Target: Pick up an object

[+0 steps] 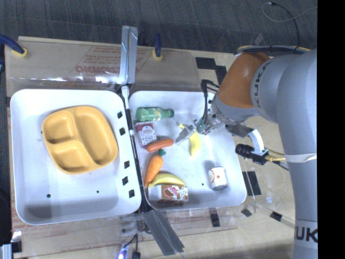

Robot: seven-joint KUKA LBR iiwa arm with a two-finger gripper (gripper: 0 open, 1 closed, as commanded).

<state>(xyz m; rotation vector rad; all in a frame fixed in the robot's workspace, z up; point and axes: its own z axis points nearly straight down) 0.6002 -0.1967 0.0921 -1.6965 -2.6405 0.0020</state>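
My gripper (184, 132) reaches from the right into the middle of the right bin (233, 177), low over its floor. Its fingers stand open with nothing between them. A small yellow wedge (194, 144) lies just below and right of the fingertips. Left of them lies an orange sausage (160, 143) beside a red packet (145, 133). A green bottle (152, 113) rests on its side at the back. Toward the front are a carrot (153, 167), a banana (166, 179), a red-brown carton (171, 193) and a small white can (218, 177).
The left bin (27, 198) holds a yellow divided plate (80, 138). A ridge with black marks (127, 161) separates the two bins. The grey arm with its orange band (240, 82) fills the right side, and a black cable connector (248, 151) hangs over the right bin's rim.
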